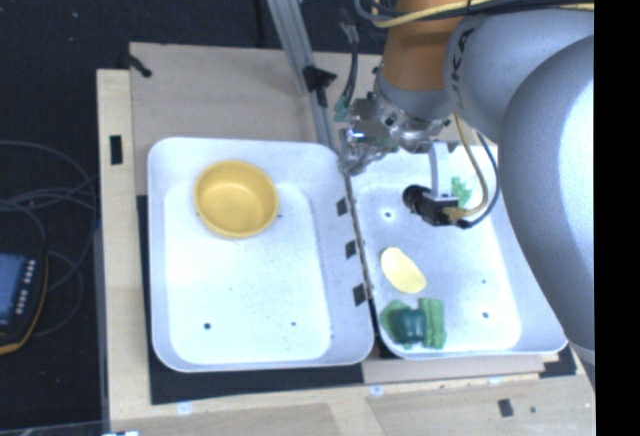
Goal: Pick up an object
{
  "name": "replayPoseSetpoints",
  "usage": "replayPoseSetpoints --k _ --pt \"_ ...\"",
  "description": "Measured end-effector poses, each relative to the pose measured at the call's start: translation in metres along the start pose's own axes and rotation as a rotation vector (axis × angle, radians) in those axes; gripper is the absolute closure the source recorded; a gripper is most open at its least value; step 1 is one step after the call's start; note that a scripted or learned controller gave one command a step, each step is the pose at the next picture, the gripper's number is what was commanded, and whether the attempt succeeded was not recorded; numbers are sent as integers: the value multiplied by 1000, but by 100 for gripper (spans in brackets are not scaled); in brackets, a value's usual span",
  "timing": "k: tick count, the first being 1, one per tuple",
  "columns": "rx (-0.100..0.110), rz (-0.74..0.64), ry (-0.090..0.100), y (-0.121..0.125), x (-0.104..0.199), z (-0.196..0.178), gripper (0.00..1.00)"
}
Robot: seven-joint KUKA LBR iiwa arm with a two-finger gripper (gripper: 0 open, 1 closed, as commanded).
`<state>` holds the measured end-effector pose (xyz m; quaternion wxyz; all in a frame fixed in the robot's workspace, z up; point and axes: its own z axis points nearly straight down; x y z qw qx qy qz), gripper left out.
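The claw (362, 146) is seen at the far end of the rim shared by the two bins, below the orange band of the arm (530, 94). How wide it stands cannot be told (it is small, blurred and crowded by cables), nor whether anything is held or touched. In the left bin (250, 339) a yellow bowl (236, 198) is set upright towards the far left corner, well apart from the claw. In the right bin (490, 274) a pale yellow oval piece (403, 271) is laid near the shared rim. Nearer the camera, a dark green round thing (404, 324) is seen touching a light green block (434, 321). A small green scrap (460, 190) is partly hidden by cables, and the right bin's far right side is covered by the arm.
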<state>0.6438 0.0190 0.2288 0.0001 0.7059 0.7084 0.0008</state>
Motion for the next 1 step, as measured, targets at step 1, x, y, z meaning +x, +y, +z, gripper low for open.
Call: replayPoseSetpoints --k 1 --pt "1 0 0 7 50 5 100"
